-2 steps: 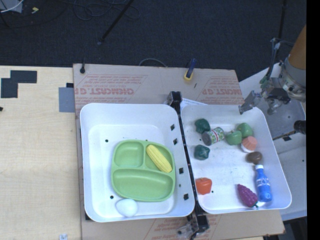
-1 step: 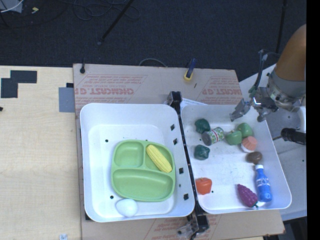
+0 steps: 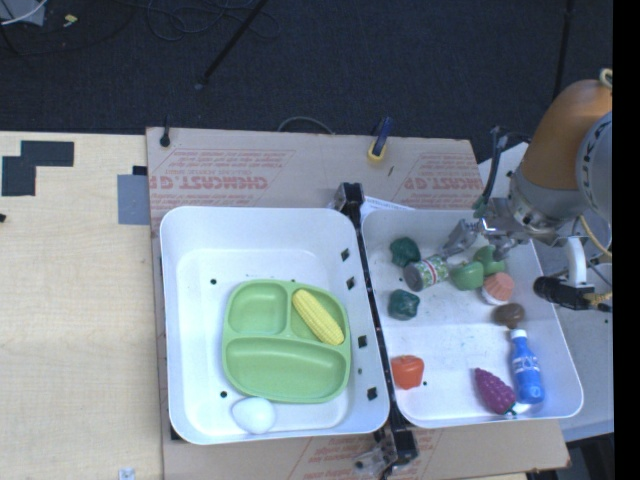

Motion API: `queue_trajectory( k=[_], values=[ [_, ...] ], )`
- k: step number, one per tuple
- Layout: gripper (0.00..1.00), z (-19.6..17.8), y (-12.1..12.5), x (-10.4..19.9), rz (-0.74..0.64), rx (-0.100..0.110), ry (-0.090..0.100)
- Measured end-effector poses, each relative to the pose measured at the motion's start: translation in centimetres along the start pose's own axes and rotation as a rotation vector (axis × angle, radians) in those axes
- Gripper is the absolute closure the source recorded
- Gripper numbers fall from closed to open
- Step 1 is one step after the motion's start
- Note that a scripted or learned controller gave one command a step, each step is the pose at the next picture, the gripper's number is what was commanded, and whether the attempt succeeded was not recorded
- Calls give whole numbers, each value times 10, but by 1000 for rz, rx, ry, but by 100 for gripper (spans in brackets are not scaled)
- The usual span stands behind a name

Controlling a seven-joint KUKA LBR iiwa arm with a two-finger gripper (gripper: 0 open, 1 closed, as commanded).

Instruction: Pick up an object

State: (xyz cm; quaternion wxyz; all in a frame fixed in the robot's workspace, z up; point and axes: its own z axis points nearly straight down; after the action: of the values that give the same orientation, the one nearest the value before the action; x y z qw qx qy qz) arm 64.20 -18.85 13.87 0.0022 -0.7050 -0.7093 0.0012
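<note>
lab | robot arm (image 3: 565, 158) | two white bins (image 3: 190, 268) on cardboard (image 3: 250, 173) | loose cables (image 3: 150, 8)

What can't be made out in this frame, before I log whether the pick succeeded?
- Gripper: in the camera view its fingers blur into the clutter, so their state and any grasp cannot be told.
- Small can: label too small to read.
- Light green item: partly covered by the gripper; its shape is unclear.
- Arm: cut off by the right edge.
- Blue bottle: markings too small to read.
</note>
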Motion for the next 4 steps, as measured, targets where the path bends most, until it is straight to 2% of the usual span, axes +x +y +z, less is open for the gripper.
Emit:
queue_trajectory(
  k=[1,2,4],
  values=[
    [0,26,3,3,1,-11,3],
    [100,19,2,2,-1,-6,1],
    [100,-91,1,10,4,-10,-3]
  ],
)
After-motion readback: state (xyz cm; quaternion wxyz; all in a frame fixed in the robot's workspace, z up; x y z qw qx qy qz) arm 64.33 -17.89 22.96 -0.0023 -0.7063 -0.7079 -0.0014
